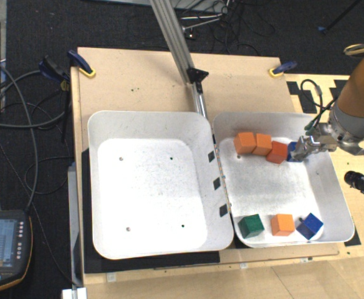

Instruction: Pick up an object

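The right bin [294, 185] holds several blocks. Two orange blocks [253, 143] sit side by side near its back edge, with a red block [277, 151] touching them on the right. Along the front edge lie a green block [252, 225], an orange block [283, 224] and a blue block [309, 225]. My gripper [298, 149] is low in the bin, right beside the red block's right side. A bit of blue shows at the fingers, and I cannot tell what it belongs to.
The left bin [148, 182] lies beside the right one, sharing a middle rim. A slanted metal pole [172, 30] crosses the back of the bench. Clamps sit at the bench's back corners. A teach pendant [4, 248] lies at far left.
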`<state>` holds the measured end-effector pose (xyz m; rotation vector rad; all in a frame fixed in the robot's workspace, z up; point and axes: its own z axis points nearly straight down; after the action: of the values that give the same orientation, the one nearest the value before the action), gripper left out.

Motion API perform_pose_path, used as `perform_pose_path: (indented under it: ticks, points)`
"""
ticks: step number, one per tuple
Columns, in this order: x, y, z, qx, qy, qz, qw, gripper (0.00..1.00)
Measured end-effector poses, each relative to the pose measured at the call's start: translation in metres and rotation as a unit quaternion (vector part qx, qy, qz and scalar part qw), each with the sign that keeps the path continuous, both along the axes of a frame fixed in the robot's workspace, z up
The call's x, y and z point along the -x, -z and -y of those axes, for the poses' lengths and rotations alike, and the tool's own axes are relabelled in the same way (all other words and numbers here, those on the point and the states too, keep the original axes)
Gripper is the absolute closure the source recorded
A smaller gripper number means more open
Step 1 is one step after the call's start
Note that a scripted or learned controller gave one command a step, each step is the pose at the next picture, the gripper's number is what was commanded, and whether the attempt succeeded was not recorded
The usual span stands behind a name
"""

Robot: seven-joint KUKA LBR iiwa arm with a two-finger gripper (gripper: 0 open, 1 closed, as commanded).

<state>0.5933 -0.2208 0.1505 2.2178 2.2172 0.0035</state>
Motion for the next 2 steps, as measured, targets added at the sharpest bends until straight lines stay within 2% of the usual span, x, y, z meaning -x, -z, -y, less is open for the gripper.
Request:
perform_pose_path:
  ticks: [1,2]
  points:
    - [-0.0002,-0.0633,-0.0044,0.0006,-0.002,0.002,1.0000,1.00]
    - [-0.0011,-0.0696,-0.0046,-0.0005,-0.001,-0.001,1.0000,1.00]
